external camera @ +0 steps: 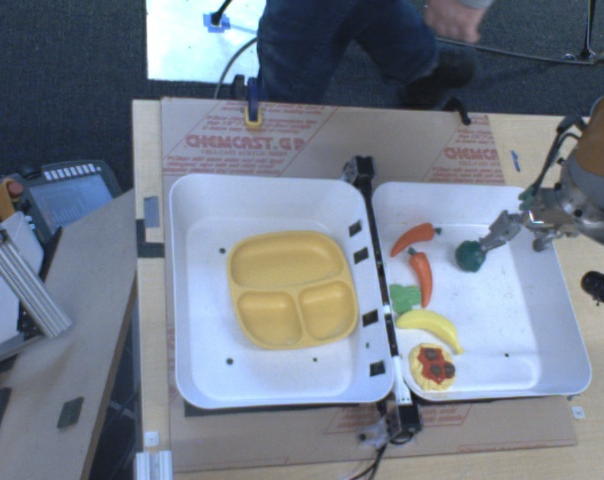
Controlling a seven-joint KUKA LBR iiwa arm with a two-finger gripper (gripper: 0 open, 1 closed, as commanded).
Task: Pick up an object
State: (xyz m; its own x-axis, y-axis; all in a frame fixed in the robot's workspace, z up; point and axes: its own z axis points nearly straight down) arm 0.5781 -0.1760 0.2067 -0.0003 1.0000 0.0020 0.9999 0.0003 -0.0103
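**Q:** Where do you stand right now?

**Me:** My pincer [485, 244] is down in the right bin [552, 313], reaching in from the right. Its tips are at a small dark green object [469, 256], round-looking, in the upper middle of that bin. I can't tell from this slant whether the green thing sits between my fingers or just in front of them, nor whether the fingers are spread or closed, so I claim no hold.

**Q:** What else is close by?

**Me:** Two orange peppers [417, 258] lie just left of the green thing, one above the other. Below them come a green leafy piece [406, 297], a banana [429, 325] and a small pizza [434, 365], all along the bin's left side. The yellow tray [287, 288] is in the left bin [197, 268], well apart.

**Q:** So how do you do this step well?

**Me:** I judge the green thing the best target, since it is nearest my tips. It looks rounded, so it may roll or squirt out if I pinch off-centre. I'd straddle its widest part, tips low to the floor, then close squarely and lift straight up. A sideways drag could knock it into the peppers.
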